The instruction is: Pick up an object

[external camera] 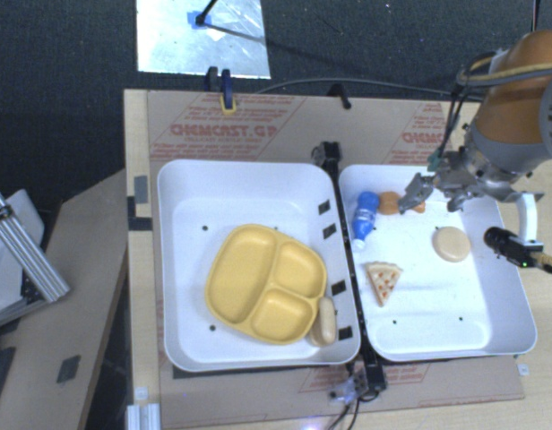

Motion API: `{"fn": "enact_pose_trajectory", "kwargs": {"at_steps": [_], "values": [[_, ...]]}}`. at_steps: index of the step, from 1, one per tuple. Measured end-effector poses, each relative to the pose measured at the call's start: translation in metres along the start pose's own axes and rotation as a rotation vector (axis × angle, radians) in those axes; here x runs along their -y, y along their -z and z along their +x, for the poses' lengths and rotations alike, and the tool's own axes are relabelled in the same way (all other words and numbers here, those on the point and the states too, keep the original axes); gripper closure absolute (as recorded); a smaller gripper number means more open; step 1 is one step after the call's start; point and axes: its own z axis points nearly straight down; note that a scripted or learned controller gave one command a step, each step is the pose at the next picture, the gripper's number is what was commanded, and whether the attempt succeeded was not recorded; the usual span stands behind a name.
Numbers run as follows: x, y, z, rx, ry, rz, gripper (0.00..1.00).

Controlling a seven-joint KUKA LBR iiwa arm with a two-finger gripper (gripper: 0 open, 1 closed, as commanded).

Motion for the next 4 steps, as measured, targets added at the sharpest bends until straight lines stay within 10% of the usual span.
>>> {"fn": "enact_pose_trajectory", "kwargs": {"at_steps": [1, 4], "values": [[-0.002, 0.007, 0.000, 0.001, 0.002, -0.012, 0.00], [-0.012, -0.133, -0.002, 0.009, -0.002, -0.007, 0.00]]}}
